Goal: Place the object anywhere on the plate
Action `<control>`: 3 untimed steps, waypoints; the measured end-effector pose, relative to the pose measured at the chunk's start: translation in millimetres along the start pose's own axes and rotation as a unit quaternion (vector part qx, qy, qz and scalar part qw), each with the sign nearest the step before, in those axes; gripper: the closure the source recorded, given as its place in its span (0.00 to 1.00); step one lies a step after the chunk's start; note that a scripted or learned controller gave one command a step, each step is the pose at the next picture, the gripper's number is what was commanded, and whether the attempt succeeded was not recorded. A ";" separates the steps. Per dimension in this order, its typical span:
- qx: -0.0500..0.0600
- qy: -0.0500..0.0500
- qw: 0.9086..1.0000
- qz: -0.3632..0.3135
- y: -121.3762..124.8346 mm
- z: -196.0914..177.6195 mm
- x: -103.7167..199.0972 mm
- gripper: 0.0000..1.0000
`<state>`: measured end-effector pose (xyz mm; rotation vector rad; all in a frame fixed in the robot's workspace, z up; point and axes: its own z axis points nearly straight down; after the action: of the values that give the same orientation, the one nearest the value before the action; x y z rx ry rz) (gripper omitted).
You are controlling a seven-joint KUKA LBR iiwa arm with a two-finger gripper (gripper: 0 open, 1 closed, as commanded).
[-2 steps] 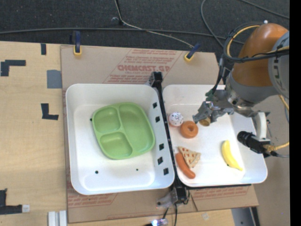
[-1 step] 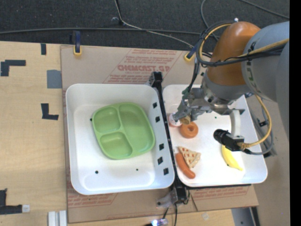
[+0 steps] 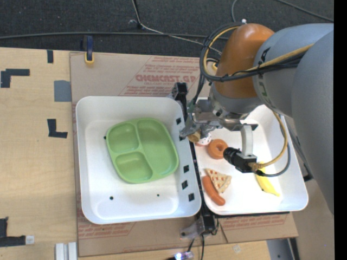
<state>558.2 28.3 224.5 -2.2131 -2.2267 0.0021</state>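
The end effector hangs low over the right bin, near the donut, probably to pick; its opening I cannot tell. The green plate waits in the left bin, at the frame's centre-left.

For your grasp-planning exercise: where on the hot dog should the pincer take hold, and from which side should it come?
Grip the hot dog at its middle, across its narrow width, coming straight down from above. It lies flat and long, running diagonally in the right bin. The pizza slice sits close against one side, so that finger probably has little room.
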 end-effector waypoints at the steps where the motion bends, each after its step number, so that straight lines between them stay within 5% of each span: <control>1: 0.000 0.000 1.000 -0.001 9.1 1.0 54.4 1.00; 3: -0.001 0.000 1.000 0.000 58.8 11.3 141.9 1.00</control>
<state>616.1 170.5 213.2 -2.2150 -2.2269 -0.0007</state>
